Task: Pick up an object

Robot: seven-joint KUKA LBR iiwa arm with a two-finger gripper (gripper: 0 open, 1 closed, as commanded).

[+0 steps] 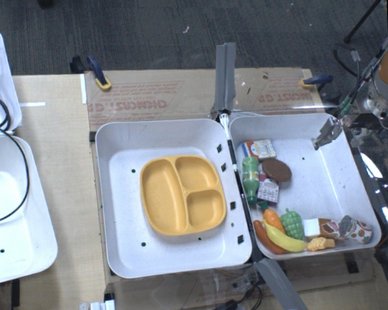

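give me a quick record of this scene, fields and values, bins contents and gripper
left bin: yellow divided plate
right bin: toy food in a cluster along its left and near sides
items: green bottle, brown disc, banana, carrot, green bumpy piece, white block
gripper: above the right bin's far right corner, nothing seen between its fingers
fingers: cannot tell if open or shut

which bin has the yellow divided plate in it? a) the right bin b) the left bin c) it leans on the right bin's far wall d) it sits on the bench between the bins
b: the yellow divided plate lies flat on the floor of the left bin, while the toy food sits in the right bin.
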